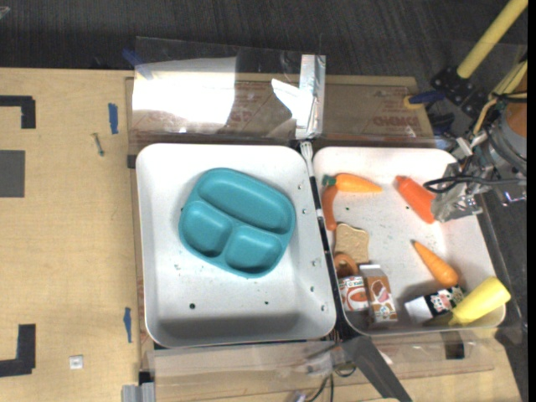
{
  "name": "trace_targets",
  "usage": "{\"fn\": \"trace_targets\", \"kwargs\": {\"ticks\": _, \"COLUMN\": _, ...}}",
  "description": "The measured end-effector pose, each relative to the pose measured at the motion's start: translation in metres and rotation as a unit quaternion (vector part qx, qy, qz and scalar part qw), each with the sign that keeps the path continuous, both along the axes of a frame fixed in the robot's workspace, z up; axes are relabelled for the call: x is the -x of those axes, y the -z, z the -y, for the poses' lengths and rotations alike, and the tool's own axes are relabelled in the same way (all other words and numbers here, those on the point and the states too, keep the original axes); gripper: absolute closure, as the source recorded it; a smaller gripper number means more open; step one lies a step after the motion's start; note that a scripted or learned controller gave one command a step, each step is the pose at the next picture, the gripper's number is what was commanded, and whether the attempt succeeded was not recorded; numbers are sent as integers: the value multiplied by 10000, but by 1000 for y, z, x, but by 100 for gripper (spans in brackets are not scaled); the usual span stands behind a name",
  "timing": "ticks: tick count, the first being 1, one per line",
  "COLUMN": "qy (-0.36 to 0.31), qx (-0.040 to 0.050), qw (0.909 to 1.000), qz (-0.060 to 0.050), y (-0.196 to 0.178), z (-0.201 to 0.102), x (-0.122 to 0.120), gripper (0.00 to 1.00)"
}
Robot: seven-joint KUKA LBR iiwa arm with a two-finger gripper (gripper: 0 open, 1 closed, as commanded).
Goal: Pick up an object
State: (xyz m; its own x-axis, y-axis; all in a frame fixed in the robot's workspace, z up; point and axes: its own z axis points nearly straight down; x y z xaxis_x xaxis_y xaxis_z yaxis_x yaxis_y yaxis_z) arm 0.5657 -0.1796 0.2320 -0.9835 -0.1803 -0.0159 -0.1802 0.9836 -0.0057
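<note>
The right bin (378,221) holds several toy foods. An orange carrot (356,183) lies at its back left, and a red-orange piece (416,198) lies at the back right. A smaller carrot (436,263) sits toward the front right, and a bread slice (353,242) lies left of centre. At the front are two small cartons (374,295), a black and white bottle (434,304) and a yellow piece (480,301). My gripper (456,201) hangs over the bin's right edge, just right of the red-orange piece. Nothing shows in its grasp.
The left bin (159,249) carries a teal divided plate (238,220). Another orange piece (328,208) rests against the wall between the bins. A clear plastic sheet (226,99) lies behind the bins. A yellow pole (496,25) and cables stand at the back right.
</note>
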Motion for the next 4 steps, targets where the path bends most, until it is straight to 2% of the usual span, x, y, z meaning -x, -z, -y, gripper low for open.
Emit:
{"fn": "trace_targets", "kwargs": {"ticks": 1, "qy": -259, "qx": -17, "qw": 9997, "qz": -33, "y": 5, "z": -45, "x": -19, "gripper": 100}}
{"fn": "trace_targets", "kwargs": {"ticks": 2, "qy": -570, "qx": -20, "qw": 9984, "qz": -34, "y": -16, "z": -86, "x": -102, "gripper": 100}}
{"fn": "trace_targets", "kwargs": {"ticks": 3, "qy": -442, "qx": -11, "qw": 9990, "qz": -9, "y": -46, "z": -86, "x": -103, "gripper": 100}}
{"fn": "trace_targets", "kwargs": {"ticks": 4, "qy": -896, "qx": -9, "qw": 9960, "qz": -59, "y": -22, "z": -85, "x": -102, "gripper": 100}}
